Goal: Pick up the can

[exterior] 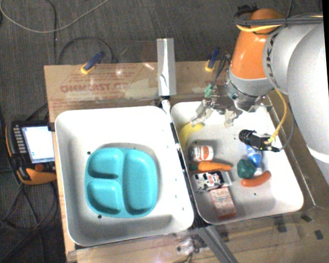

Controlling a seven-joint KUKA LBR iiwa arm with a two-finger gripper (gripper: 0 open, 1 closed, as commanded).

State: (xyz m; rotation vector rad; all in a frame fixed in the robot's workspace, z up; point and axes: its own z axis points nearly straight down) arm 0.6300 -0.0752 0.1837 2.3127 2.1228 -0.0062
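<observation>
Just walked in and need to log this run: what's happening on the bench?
A robot arm is after the can, which lies on its side in the right bin among a carrot, a yellow fruit and other small items. The gripper hovers over the bin's far end with nothing between its fingers, so the can has not been picked up yet. The left bin holds a blue tray.

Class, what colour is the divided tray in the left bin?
Turquoise blue tray, seen clearly in the camera view.
</observation>
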